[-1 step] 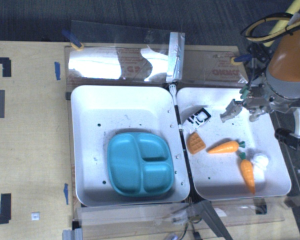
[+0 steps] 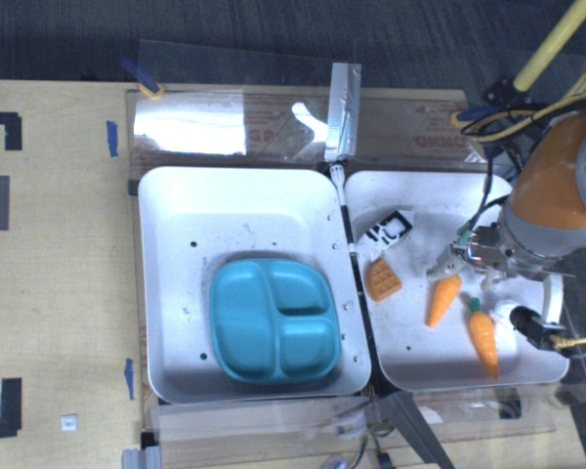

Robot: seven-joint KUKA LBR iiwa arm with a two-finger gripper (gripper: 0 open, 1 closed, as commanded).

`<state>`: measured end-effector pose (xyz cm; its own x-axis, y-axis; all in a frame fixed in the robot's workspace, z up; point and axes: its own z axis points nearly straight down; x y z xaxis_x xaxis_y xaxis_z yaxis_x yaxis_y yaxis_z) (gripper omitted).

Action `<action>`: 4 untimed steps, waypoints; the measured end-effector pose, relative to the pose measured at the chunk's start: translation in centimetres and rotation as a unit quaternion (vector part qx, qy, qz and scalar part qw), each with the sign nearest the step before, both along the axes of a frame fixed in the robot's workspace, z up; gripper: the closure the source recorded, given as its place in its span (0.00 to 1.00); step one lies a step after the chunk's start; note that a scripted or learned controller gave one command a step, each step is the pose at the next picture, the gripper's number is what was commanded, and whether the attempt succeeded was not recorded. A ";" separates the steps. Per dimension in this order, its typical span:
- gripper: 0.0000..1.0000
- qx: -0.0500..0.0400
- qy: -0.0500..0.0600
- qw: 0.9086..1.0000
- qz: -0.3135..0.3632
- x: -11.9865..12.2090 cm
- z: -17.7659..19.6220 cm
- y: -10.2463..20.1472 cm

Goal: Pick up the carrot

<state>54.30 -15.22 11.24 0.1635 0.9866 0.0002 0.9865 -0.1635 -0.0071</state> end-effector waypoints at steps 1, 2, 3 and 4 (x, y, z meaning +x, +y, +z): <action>0.00 0.000 -0.005 1.000 0.030 0.0 -2.5 -2.1; 1.00 -0.001 -0.008 1.000 0.030 0.1 -1.4 -2.1; 1.00 0.000 -0.008 1.000 -0.003 7.0 9.6 3.0; 1.00 -0.001 -0.002 1.000 0.015 12.3 -0.1 3.3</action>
<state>66.58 -11.95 11.18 0.1329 0.9911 -0.0011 0.9911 -0.1329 -0.0028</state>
